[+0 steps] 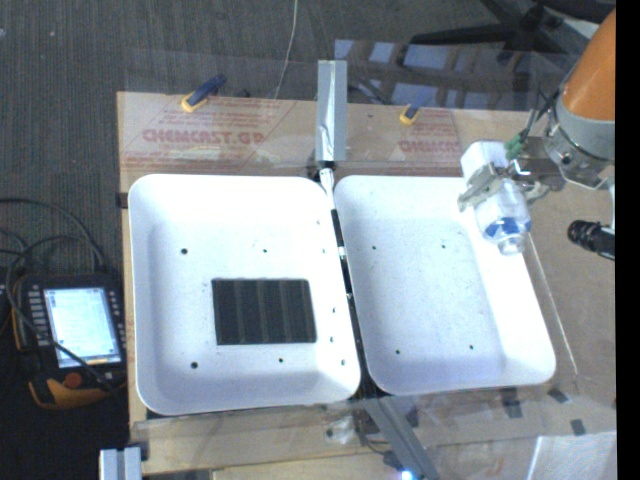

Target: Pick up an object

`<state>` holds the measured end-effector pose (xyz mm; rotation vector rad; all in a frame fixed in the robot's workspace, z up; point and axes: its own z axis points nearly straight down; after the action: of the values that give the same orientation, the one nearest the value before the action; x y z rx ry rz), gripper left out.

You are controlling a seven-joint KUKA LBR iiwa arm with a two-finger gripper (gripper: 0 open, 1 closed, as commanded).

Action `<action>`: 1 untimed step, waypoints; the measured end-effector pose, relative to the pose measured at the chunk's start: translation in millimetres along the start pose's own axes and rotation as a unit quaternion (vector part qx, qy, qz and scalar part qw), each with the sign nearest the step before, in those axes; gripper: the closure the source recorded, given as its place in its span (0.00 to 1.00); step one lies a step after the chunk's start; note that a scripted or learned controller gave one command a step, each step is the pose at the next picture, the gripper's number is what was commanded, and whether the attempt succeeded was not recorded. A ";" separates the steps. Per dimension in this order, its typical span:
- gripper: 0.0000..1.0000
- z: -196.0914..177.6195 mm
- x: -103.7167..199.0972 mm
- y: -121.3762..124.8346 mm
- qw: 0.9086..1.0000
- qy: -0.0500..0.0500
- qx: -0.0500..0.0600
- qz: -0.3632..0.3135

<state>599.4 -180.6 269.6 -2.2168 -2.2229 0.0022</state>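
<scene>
Gripping: the pincer hangs over the 1 o'clock corner of the right bin, and its fingers look clamped on a clear object.
Clear object: small and see-through with a blue patch low on one side; it sits just under the pincer's white block, above the bin's rim at the far right corner. What kind of thing it is cannot be told.
Arm: grey wrist at 3 o'clock of the pincer, with the orange band above it at the picture's right edge.
Right bin: white and shallow, its floor bare but for a few dark specks.
Left bin: touching the right bin along one side, toward 9 o'clock.
Dark mat: a ribbed black rectangle lying flat on the left bin's floor, toward its 6 o'clock side and well apart from the pincer.
Metal post: at 12 o'clock, where the two bins meet.
Clamps: a yellow and blue one at 11 o'clock on the board, a smaller one right of the post.
Board: under both bins, with faded red lettering.
Handheld screen: on the carpet at 9 o'clock, lit, beside the bench.
</scene>
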 end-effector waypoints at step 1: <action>0.00 -61.2 -16.2 -1.9 1.000 -0.001 -0.001 0.017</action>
<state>597.7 -196.9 330.8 -2.2571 -2.1855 0.0032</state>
